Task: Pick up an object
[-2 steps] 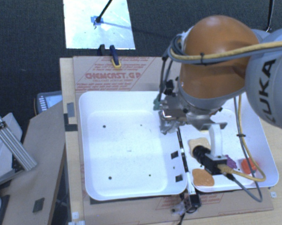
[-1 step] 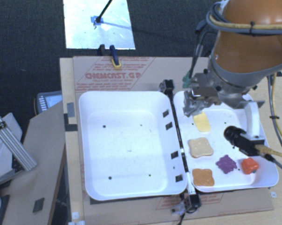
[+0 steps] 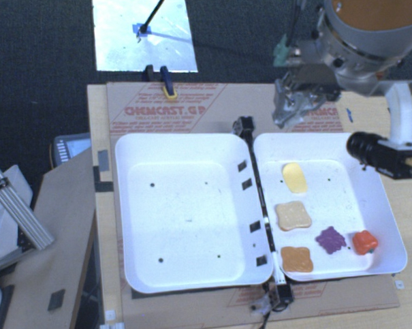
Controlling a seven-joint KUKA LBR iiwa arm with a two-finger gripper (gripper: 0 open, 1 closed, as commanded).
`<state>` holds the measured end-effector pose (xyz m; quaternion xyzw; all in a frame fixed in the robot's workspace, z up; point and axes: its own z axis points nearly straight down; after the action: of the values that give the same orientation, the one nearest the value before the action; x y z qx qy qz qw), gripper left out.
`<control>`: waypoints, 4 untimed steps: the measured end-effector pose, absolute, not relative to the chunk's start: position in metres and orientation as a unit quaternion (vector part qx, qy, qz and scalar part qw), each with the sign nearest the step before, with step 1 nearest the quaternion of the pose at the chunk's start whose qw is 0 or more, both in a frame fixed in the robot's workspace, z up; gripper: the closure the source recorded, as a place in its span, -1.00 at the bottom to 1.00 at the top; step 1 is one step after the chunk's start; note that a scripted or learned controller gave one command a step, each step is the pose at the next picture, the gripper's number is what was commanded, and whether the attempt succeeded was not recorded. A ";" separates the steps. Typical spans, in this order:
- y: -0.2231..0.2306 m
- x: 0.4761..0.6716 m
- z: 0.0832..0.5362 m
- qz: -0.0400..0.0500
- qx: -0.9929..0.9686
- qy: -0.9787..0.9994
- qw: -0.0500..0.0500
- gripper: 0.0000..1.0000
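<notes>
While the gripper (image 3: 290, 112) hangs at upper right above the right bin's (image 3: 388, 210) far rim, its finger state unreadable, five small items lie below; the yellow piece (image 3: 294, 177) is nearest, and a descent could strike the rim.

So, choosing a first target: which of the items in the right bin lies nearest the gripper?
The yellow piece, farthest back in the right bin, closest to the gripper.
</notes>
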<state>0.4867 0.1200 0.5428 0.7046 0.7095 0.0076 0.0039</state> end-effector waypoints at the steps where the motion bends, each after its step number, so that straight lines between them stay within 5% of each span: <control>1: 0.145 0.490 0.396 -0.004 0.705 0.709 -0.003 1.00; 2: 0.125 0.495 0.502 0.006 0.707 0.707 0.003 1.00; 3: 0.184 0.492 0.486 0.001 0.704 0.710 0.000 1.00; 4: 0.234 0.534 0.521 0.004 0.705 0.710 0.001 1.00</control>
<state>0.5337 0.2342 0.5214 0.7046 0.7096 0.0037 0.0014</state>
